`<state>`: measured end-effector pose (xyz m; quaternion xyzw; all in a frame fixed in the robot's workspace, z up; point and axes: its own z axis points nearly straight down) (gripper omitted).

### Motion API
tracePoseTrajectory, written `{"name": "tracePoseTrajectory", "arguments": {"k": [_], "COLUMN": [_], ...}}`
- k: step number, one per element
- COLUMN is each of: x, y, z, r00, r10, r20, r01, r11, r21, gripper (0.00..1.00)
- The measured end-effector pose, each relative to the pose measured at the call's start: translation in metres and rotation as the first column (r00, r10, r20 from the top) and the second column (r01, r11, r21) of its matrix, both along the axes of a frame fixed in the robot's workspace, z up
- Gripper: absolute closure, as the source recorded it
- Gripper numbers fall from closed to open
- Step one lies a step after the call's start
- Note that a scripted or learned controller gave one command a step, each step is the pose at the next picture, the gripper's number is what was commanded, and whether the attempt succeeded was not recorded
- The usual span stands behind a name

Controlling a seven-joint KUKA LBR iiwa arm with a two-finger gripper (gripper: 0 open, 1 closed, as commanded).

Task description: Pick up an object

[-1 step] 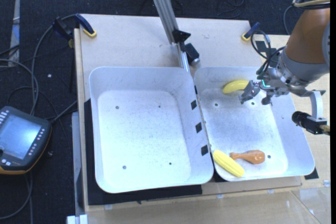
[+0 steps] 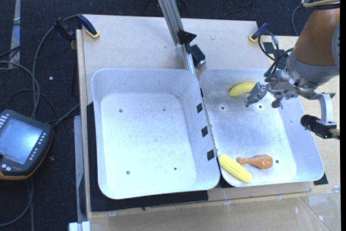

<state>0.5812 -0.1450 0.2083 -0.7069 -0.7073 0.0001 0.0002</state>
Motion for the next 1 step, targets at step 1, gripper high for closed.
{"name": "tracePoseTrajectory", "arguments": {"k": [1], "x": [0.0065], "y": [0.0049], "z": [-0.0469], "r00": [1.0], "r10": [0.0], "r20": [-0.003], "r01": [0.0], "r11": [1.0], "r21": [0.0], "gripper": [0.0]}}
